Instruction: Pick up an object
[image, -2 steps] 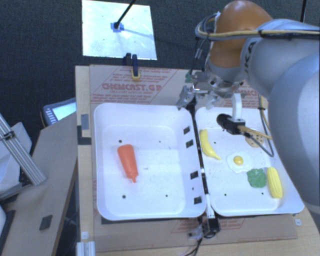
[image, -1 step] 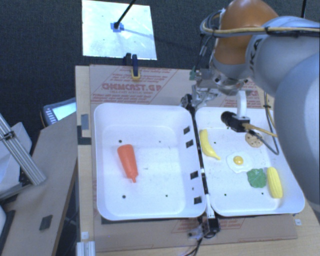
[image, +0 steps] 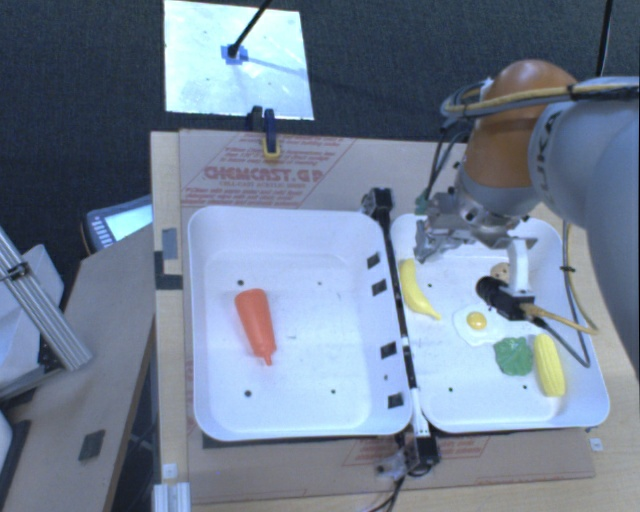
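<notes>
Two shallow white bins sat side by side on the bench, and we saw the grey arm with its orange band (image: 510, 110) reaching into the right bin (image: 580, 400). Its two-finger gripper (image: 430, 245) hung over the far left part of that bin, and we could not tell how its fingers stood. We found the curved yellow plastic banana (image: 415, 290) lying just below the gripper, apart from it. Nearby lay a white fried egg with a yellow yolk (image: 478, 325), a green leafy piece (image: 514, 356) and a yellow corn cob (image: 549, 365). We saw an orange carrot (image: 256, 322) alone in the left bin (image: 210, 230).
</notes>
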